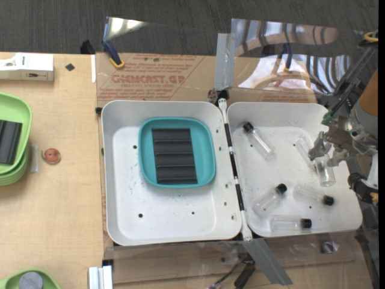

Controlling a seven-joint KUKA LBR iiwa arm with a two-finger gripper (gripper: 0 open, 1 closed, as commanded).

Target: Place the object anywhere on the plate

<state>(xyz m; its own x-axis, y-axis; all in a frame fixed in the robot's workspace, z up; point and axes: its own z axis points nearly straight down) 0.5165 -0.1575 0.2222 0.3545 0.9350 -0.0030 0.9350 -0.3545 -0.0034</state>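
Observation:
The teal plate [207, 155] lies in the left bin [120, 209] and carries a dark ridged insert. Several clear vials with black caps lie in the right bin [283, 167]: one at the upper left [258, 139], one low in the middle [267, 201], one by the front wall [289, 224]. My gripper [322, 155] hangs at the right side of that bin, open, directly above a clear vial [325, 174] whose top sits just under the fingertips. Nothing is held between the fingers.
Another capped vial [314, 194] lies right of centre, and a faint clear one [304, 144] sits left of the gripper. On the bench to the left are stacked green plates [15, 161] and a small round orange piece [52, 155]. Cardboard [156, 74] stands behind the bins.

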